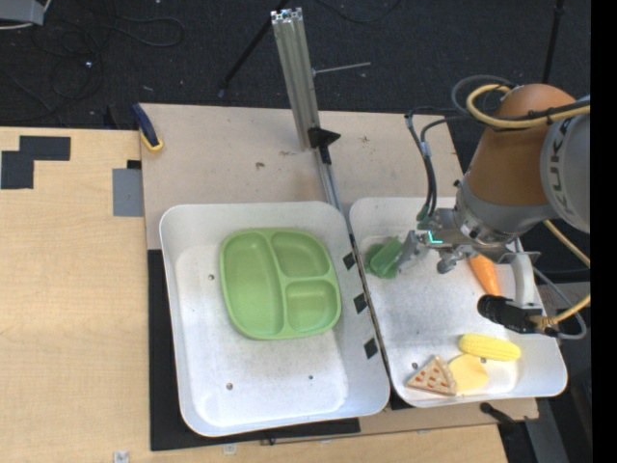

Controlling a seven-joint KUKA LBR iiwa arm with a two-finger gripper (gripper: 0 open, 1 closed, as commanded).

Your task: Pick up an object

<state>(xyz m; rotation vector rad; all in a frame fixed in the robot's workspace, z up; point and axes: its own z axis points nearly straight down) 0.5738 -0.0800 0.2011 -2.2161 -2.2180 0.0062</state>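
We're seeing the gripper (413, 249) touching the green piece (385, 258), which is lying just left of the tips; honestly can't tell if it's clenched or released.

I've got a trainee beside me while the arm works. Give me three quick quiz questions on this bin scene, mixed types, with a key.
1. True or false: the green divided plate lies in the left bin.
2. Multiple choice: which item lies nearest the gripper?
A. the corn cob
B. the green object
C. the waffle slice
3. Fill in: the carrot lies in the ____ bin.

Key:
1. True; it is the one item there.
2. B; it sits at the gripper's tip near the divider, though a grasp cannot be confirmed.
3. Right, with the corn cob, the waffle slice and a yellow slice.
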